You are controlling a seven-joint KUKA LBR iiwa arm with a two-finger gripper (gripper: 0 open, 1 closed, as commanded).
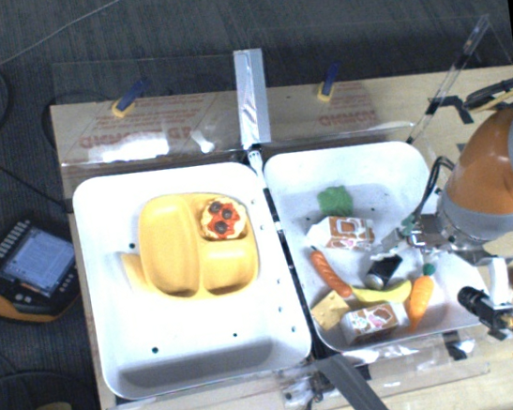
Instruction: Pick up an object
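The right bin (392,157) holds several toy foods: a green piece (336,199), a white snack pack (344,232), a long carrot (331,274), a banana (383,293), a short orange carrot (420,297), a second pack (372,320) and a tan wedge (327,311). My gripper (385,271) reaches in from the right and sits low over the bin's middle, just above the banana and between the two carrots. Its dark tip hides whatever lies directly under it. I see nothing clearly held.
The left bin (124,341) carries a yellow divided tray (187,247) with a small red-topped tart (221,218) at its back right. The arm's orange band (490,181) overhangs the right bin's right wall. A handheld pendant (29,269) lies on the floor at left.
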